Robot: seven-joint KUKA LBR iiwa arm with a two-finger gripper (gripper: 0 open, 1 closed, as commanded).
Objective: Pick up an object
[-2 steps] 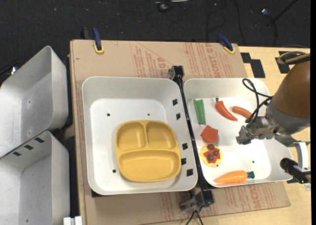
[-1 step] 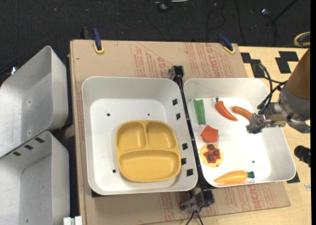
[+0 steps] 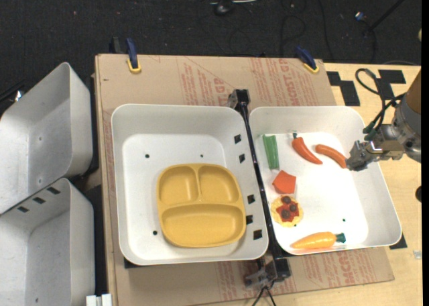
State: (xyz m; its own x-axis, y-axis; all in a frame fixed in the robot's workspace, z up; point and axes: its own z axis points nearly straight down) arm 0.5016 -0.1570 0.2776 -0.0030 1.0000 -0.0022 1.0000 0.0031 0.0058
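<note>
Gripper [image 3: 356,161] hangs over the right bin's [image 3: 375,227] edge, grip unreadable; sausage [image 3: 331,155] just beside it, chili [image 3: 305,149] farther off. No legible writing nearby.

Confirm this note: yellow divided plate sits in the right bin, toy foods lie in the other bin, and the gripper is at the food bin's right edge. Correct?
One error. The camera view shows the yellow divided plate in the left bin, not the right. The toy foods, such as the carrot, lie in the right bin, with the gripper at its right edge.
</note>
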